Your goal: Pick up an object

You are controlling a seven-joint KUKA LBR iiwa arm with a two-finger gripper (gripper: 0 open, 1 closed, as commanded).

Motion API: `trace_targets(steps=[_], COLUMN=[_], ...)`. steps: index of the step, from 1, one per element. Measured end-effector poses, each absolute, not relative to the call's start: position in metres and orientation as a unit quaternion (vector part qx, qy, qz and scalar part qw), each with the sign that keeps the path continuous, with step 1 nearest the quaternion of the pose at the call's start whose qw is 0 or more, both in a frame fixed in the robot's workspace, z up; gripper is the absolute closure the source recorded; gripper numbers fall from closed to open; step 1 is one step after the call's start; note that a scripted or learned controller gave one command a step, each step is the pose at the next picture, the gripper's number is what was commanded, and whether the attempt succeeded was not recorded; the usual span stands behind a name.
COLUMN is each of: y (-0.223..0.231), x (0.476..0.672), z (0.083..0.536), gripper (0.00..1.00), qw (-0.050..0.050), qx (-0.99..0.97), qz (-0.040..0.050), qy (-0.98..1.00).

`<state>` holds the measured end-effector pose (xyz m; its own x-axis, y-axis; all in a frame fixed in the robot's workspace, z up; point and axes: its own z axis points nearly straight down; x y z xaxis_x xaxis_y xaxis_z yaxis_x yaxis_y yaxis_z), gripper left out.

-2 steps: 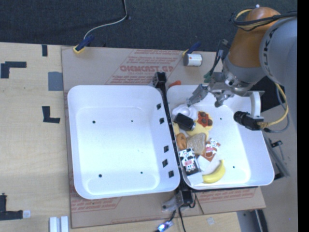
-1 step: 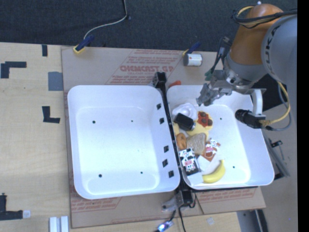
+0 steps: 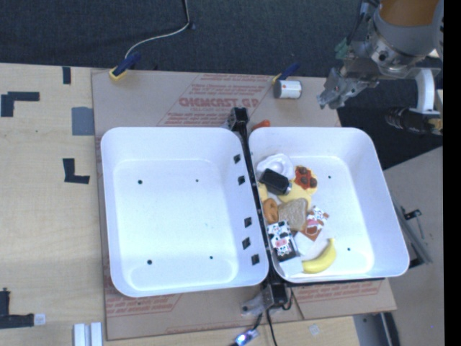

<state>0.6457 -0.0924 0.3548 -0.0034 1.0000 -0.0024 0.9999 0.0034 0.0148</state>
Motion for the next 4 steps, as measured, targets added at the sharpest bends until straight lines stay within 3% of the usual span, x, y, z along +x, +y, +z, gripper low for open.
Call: trace_targets(steps=[1, 2, 3, 4], y=[-0.126, -0.14, -0.161, -0.228], x=[0.659, 0.651, 0.669, 0.668], z=[0.264, 0.436, 0.543, 0.534], gripper=[1.0, 1.0, 1.0, 1.0], qw=[-0.001, 0.008, 0.006, 0.001], qx=[0.707, 0.706, 0.706, 0.709], qz=[-0.0028, 0.0044, 0.003, -0.0014], qy=[0.707, 0.708, 0.708, 0.705])
